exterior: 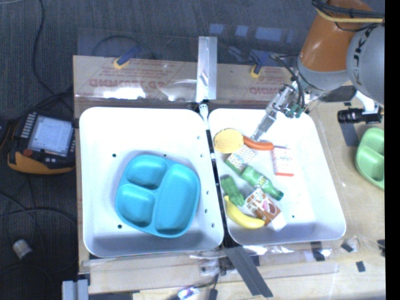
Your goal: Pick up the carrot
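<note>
Overhead slanted view of the bench. The small orange tapered carrot (259,144) lies in the right-hand shallow white plastic bin (325,167), near that bin's far wall and towards its left half. Taking the carrot as the landmark: a round yellow fruit-shaped toy (228,140) sits just beside its left end; a white card with red print (283,162) lies just beside its right end, on the near side; a green bottle-shaped toy (257,177) lies on the near side of it; and a yellow banana (242,217) lies well apart, towards the bin's near wall.

The carrot's long axis runs roughly left to right across the bin, nearly parallel to the far wall. The slim grey two-finger gripper (259,132) slants down from the upper right, its tip just above and apparently touching or almost touching the carrot's middle; the view does not settle which. Whether the tool is spread or pressed together cannot be told at this scale, and no carrot is seen pinched in it.

Judgement: the carrot lies directly beneath the tip, so a straight descent across its short axis is what the grasp turns on.
</note>
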